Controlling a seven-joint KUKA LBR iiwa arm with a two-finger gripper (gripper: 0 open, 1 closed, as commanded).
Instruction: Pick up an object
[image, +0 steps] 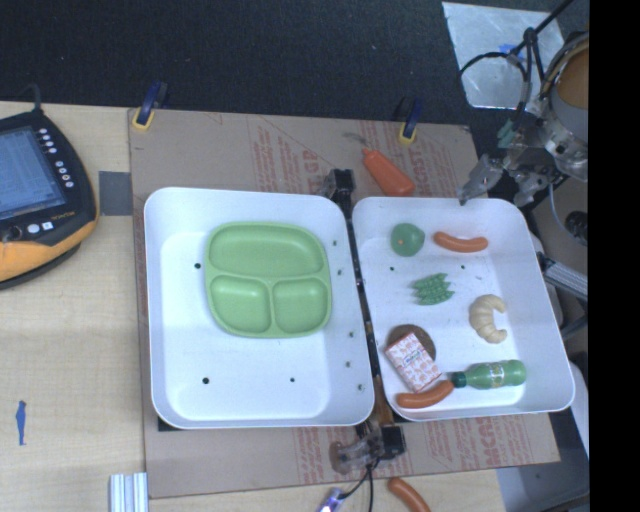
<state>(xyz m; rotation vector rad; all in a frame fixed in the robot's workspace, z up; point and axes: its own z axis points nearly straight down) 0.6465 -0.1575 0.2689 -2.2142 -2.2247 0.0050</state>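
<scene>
The gripper (478, 185) hangs over the far right corner of the counter (70, 330), just beyond the far rim of the right bin (545, 300), holding nothing; whether its parts are spread or pressed together cannot be told. The arm's orange band shows at the upper right.

Right bin, shallow white plastic with rounded corners, contents:
- a round green ball-shaped item (406, 239) near the far left corner;
- a smooth orange-red sausage (461, 241) just beside it, toward the far rim;
- a knobbly green leafy piece (433, 289) near the middle;
- a pale curved croissant (488, 317) toward the right wall;
- a flat brown disc (418, 340) with a red-and-white patterned packet (411, 362) lying partly on it;
- a green bottle (492, 376) on its side near the near right corner;
- a second sausage (424, 397) along the near rim, touching the packet.

Left bin (170, 390) carries a pale green moulded tray (268, 278) with three compartments.

On the brown cardboard (250, 150) beyond the bins lies an orange carrot-shaped item (387, 173). An orange-edged control pendant (35, 200) rests at the counter's left edge.
</scene>
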